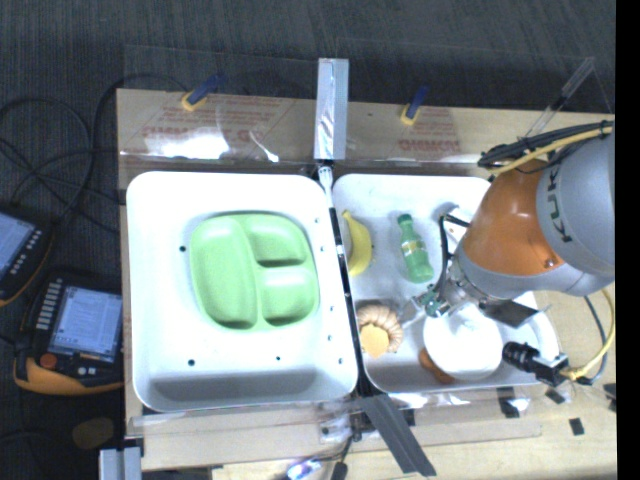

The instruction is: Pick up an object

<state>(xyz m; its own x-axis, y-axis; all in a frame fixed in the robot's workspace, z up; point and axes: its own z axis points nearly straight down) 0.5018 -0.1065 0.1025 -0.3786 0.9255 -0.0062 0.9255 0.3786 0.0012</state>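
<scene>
Two shallow white bins side by side on a pale wooden bench (470,128), smooth moulded plastic with rounded corners. In the left bin (150,268): a glossy light-green tray (255,268), rounded-square, split into one long compartment and two smaller ones, lying flat near the middle. In the right bin (385,378): a yellow curved thing like a banana (357,245) against the wall between the bins; a small green bottle (414,249), translucent, lying lengthwise just beside it toward the right; a tan ridged, shell-like piece (380,324) near the front-left corner, with an orange rounded bit touching its lower edge; a white round object (462,348), smooth and disc-like, at the front, with something orange-brown peeking from beneath its lower-left edge.

Reaching in from the right, the grey arm (590,218) with its glossy orange band, bulky and domed, covering the right half of that bin. End effector (437,302) low inside the right bin, just beside the white round object and just below the green bottle; small teal-coloured parts at its tip. Cannot tell its state; nothing visibly caught in it.

Around the bins: crinkled clear plastic sheeting along the back of the bench, held by yellow-and-blue clips (200,92); a shiny metal strip (332,108) upright between the bins at the back; black and yellow cables (540,143) near the arm; on the dark carpet at left, a handheld controller (70,333) with a lit screen.
</scene>
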